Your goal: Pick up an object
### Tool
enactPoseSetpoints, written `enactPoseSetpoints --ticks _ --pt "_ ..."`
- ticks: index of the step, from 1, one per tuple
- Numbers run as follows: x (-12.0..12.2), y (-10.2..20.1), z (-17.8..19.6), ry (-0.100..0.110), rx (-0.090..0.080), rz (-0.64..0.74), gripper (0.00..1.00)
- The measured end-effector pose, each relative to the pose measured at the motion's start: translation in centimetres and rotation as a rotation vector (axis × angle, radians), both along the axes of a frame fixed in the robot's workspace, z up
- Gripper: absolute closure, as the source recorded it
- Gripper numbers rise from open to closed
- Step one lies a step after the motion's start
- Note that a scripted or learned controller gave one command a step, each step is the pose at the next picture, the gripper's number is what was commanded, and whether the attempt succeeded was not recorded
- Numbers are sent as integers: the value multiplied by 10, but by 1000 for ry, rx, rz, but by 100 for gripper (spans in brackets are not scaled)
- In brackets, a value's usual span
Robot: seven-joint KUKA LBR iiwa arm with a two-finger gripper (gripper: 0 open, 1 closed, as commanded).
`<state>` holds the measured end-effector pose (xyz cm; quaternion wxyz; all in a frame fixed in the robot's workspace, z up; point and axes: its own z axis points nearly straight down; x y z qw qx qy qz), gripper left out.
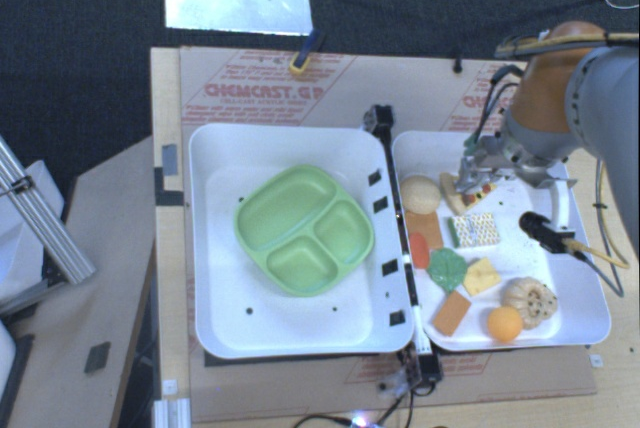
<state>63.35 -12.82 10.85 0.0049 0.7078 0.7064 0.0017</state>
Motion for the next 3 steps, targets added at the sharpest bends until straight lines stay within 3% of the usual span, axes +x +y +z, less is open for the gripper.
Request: enactPoseSetpoints --ticks 2,3 --pt "8 8 106 0 3 7 100" --pt "9 8 117 6 4 7 100"
